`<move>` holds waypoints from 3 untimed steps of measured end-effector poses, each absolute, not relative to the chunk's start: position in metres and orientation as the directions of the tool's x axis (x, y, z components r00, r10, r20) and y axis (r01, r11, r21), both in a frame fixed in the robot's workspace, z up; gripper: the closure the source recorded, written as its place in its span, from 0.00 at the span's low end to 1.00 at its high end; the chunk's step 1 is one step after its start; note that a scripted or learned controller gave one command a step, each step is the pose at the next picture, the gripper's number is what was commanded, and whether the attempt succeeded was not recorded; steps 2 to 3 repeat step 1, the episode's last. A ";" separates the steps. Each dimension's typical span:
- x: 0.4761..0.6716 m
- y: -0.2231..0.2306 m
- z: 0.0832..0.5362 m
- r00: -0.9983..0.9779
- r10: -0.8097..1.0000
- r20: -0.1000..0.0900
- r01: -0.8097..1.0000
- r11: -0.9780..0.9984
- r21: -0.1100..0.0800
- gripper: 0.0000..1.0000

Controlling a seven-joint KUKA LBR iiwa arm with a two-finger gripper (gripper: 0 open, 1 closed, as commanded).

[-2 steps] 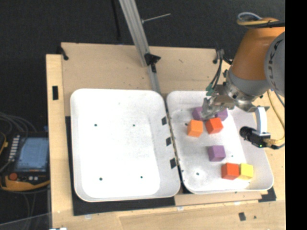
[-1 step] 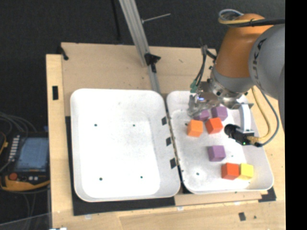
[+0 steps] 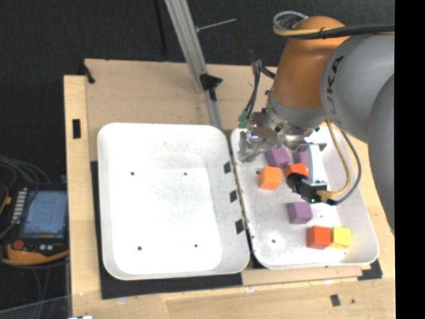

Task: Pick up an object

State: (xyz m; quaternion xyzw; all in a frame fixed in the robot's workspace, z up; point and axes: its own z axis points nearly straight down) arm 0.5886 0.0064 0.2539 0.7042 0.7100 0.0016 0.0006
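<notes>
camera view: the grey arm with its orange band (image 3: 307,65) reaches in from the right and hangs over the upper part of the right bin (image 3: 279,248). the end effector (image 3: 251,146) sits low at the bin's upper left corner, close to the divide between the two bins. whether it is spread or pressed together cannot be told from this angle, and no block is seen inside it.

blocks in the right bin:
- a purple block (image 3: 278,156) just beside the end effector, partly under the wrist.
- an orange block (image 3: 269,177) just below it, near the bin's left wall.
- a red-orange block (image 3: 298,170) to the right, against a black fitting with a yellow cable.
- a second purple block (image 3: 299,212) near the middle.
- an orange-red block (image 3: 319,236) touching a yellow block (image 3: 341,236) at the lower right.

the left bin (image 3: 119,138) lies alongside on the worktop (image 3: 76,178). a metal pole (image 3: 189,35) rises behind the bins.
</notes>
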 end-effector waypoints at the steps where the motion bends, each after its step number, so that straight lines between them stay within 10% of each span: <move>1: 0.581 0.064 0.252 -0.008 1.000 0.002 1.000 0.008 -0.001 1.00; 3: 0.581 0.064 0.252 -0.008 1.000 0.002 1.000 0.008 -0.001 1.00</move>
